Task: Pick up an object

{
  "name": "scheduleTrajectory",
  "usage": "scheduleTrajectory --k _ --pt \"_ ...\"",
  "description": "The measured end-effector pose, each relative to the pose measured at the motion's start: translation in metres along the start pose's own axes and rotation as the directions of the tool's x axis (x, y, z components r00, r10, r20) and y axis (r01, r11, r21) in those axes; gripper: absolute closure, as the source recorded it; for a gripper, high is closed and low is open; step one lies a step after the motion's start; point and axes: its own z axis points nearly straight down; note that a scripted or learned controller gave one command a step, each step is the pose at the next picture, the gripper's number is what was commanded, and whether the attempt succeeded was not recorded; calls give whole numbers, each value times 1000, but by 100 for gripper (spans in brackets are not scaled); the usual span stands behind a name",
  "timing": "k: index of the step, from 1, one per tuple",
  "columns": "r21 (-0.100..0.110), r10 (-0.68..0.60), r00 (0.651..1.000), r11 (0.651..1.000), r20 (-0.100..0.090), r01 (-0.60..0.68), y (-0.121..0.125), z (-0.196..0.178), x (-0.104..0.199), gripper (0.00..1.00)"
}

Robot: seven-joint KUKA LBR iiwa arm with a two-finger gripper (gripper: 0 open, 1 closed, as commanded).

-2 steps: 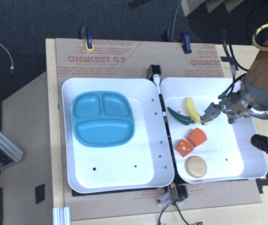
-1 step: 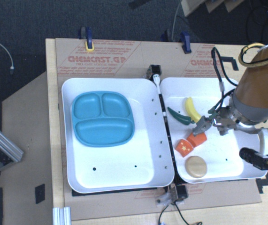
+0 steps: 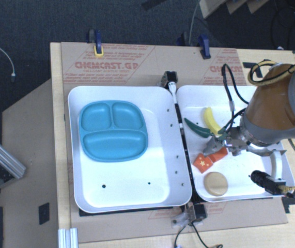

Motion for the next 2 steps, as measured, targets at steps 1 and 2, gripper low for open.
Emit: scheduleTrajectory --k 1,2 --pt "-15 -2 1000 1000 -5 2 5 44 3 0" --pt "-22 -1 1000 1000 -1 1 6 32 2 100"
